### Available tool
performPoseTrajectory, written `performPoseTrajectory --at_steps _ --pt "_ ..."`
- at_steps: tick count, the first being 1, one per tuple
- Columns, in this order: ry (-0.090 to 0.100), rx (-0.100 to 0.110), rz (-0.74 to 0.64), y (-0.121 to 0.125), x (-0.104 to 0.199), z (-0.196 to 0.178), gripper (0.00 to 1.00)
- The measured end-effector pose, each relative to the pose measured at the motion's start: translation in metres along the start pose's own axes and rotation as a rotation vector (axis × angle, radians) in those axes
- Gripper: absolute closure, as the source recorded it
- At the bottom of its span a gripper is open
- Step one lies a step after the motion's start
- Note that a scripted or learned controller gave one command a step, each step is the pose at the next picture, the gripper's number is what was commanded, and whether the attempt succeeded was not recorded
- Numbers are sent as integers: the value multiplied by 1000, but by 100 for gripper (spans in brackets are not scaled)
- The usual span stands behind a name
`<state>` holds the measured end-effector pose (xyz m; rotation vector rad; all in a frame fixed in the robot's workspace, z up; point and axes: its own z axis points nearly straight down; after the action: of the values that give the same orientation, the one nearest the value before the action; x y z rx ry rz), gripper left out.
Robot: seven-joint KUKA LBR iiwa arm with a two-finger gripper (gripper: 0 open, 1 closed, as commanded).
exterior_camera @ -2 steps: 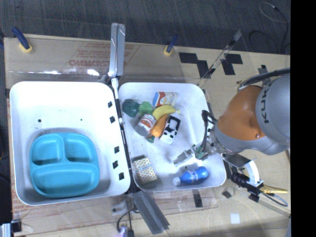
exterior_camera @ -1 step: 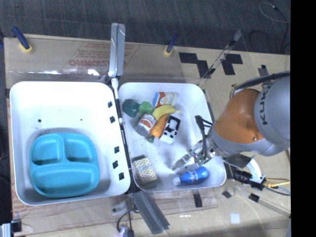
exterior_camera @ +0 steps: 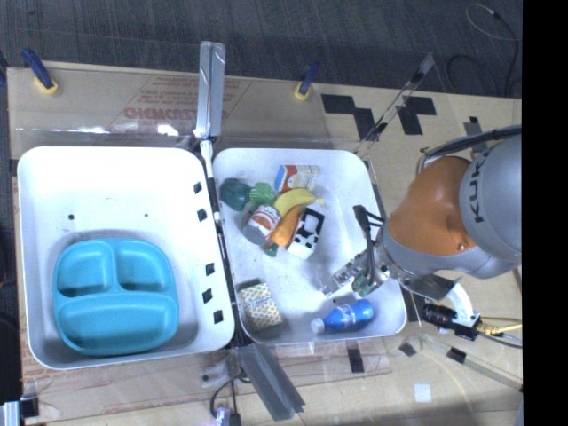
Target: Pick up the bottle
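- The grey arm (exterior_camera: 497, 207) reaches in from the right, its orange band (exterior_camera: 426, 211) bulging over the right bin's (exterior_camera: 373, 171) right wall, with part of the letters "KU" readable on the grey casing.
- The tool (exterior_camera: 353, 278) points down and left into the near right part of the right bin; whether it is wide or narrow I cannot tell.
- The bottle (exterior_camera: 346, 318), blue with a pale cap pointing left, lies on its side on the bin floor at the near right corner, just beside the tool and on its near side; whether they touch is unclear.
- Farther left in the same bin sit a can (exterior_camera: 260, 224), a banana (exterior_camera: 295, 201), an orange carrot-like piece (exterior_camera: 286, 226), a white block with black marks (exterior_camera: 306, 231) and a patterned box (exterior_camera: 259, 304); none of their print can be read.
- The left bin (exterior_camera: 106, 171) holds a blue divided tray (exterior_camera: 115, 295).
- Faded red lettering (exterior_camera: 160, 105) on the tabletop beyond the left bin is too blurred to read.
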<state>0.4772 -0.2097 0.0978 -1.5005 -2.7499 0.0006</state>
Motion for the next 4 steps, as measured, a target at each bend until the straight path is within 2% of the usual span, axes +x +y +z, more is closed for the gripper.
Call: performPoseTrajectory --at_steps 1,2,3,4 --pt "3 2 -5 0 0 -7 100" --pt "3 2 -5 1 0 -7 0" --pt "-3 -1 -217 0 0 7 0" --pt "-1 0 -222 1 0 0 100"
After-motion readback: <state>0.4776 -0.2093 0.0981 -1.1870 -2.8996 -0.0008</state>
